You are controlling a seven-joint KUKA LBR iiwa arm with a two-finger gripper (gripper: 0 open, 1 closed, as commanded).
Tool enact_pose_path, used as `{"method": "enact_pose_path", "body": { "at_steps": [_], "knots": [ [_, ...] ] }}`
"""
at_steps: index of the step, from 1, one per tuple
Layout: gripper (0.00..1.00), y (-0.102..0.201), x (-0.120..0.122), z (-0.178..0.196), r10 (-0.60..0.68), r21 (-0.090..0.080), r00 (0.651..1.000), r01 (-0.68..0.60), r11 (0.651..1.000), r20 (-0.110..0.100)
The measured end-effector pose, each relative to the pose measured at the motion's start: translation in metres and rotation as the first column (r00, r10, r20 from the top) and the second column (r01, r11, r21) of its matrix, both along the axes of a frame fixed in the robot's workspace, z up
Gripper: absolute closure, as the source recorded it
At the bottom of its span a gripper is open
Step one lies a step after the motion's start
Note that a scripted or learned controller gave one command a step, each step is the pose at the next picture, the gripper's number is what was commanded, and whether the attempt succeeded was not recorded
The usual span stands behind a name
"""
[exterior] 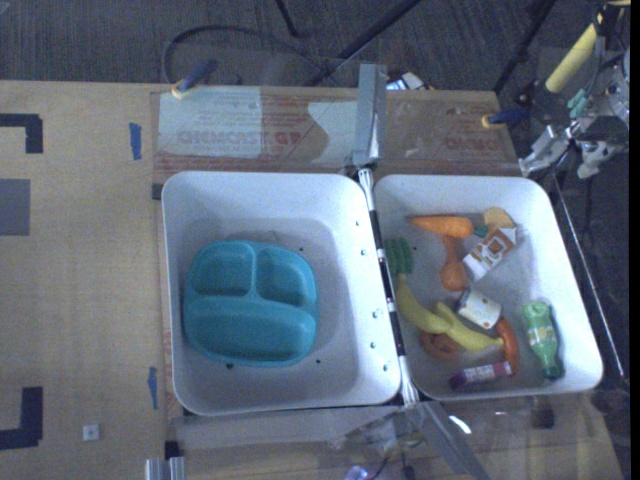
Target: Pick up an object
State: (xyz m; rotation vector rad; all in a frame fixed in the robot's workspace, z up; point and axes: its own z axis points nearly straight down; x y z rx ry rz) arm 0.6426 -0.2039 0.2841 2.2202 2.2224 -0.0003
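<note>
Our gripper (578, 140) sits at the upper right, outside the bins and beyond the far right corner of the right bin (575, 298); it shows as a pale blur, and we cannot tell whether it is spread or closed, nor do we see anything in it. For writing, we find red block lettering on the cardboard sheets (245, 128) behind the bins, printed upside down from our side and too soft to read; the small carton (490, 251) carries a red and white label that we cannot read either. All the loose objects lie in the right bin, below and to the left of the gripper and well apart from it: a carrot (445, 225) near the far wall, the carton just beside it, a banana (428, 313) along the left side, a green bottle (541, 338) by the right wall, and a pink tube (482, 373) at the near wall. We see a teal divided plate (250, 303) in the left bin (200, 193).
</note>
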Motion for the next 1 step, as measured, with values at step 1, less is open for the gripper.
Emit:
{"method": "enact_pose_path", "body": {
  "at_steps": [1],
  "knots": [
    [0.0,0.0047,0.0205,-0.1949,0.109,0.014,0.994,-0.109,0.994,-0.009]
  ]
}}
